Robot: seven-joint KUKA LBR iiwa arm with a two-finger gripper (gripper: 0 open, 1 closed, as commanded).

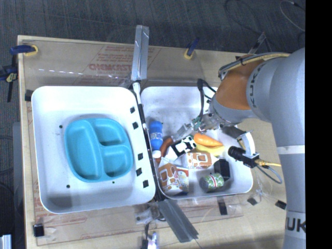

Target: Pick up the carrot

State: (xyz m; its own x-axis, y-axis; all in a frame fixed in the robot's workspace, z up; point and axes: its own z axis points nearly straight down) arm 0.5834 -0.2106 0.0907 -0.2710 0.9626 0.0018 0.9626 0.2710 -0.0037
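On the left of the table (78,56), the left bin (46,191) holds a blue divided tray (98,148) lying flat near its middle, well apart from everything in the neighbouring bin. Just past the dividing rims, the right bin (171,98) carries a crowd of small things along its lower half: a blue-capped bottle (155,129) near its left wall, a brown printed carton (173,178) below that, a black and white piece (182,146) beside it, a second printed carton (199,160), a green can (211,181) and a black block (222,168) toward the lower right corner. The carrot (207,139), orange and lying on its side, rests in the middle of this bin just above the second carton, with a yellow thing touching its lower edge. The jaws (196,124) sit low in the bin just up and left of the carrot, near it; whether they are parted or closed cannot be told. The grey arm (275,97) with its orange band (234,90) reaches in from the right.
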